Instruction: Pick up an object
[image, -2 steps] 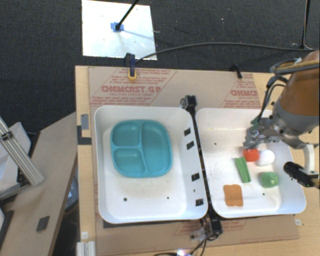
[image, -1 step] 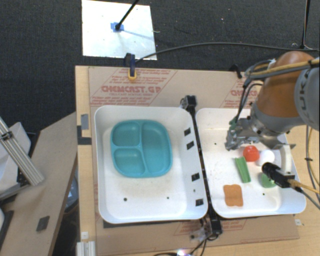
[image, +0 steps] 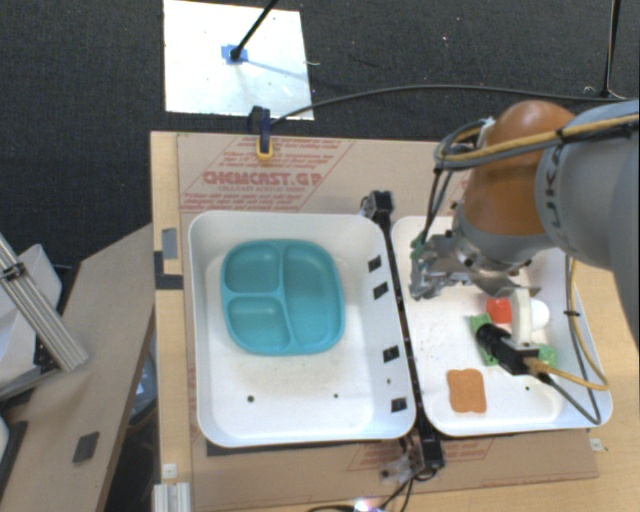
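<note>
While you are looking down on the bench from the camera view, the arm (image: 590, 190) is reaching in from the right and bending over the right bin (image: 440, 345). Its grey link is crossing the upper right corner at a slant, and the orange band (image: 520, 150) is bulging just above the wrist. The wrist is pointing down and toward the divider between the bins. The gripper (image: 424, 280) is hanging over the upper left part of the right bin, close to the wall it shares with the left bin (image: 300, 400). You cannot tell whether the gripper is open or closed, and nothing is showing in its grasp.

The things you could pick are all lying in the right bin, apart from the gripper. A red piece (image: 499, 310) is sitting near the middle, with a white piece (image: 537, 315) just beside it on the right. A green bit (image: 547, 355) is lying below the white piece, toward the right wall. A brown piece (image: 466, 390) is resting flat near the bin's front edge, well apart from the gripper.

A teal plate (image: 282, 297) with three compartments is lying flat in the left bin. Both bins are sitting on a cardboard sheet (image: 290, 165), and a blue and yellow clamp (image: 261, 132) is gripping that sheet's far edge.
</note>
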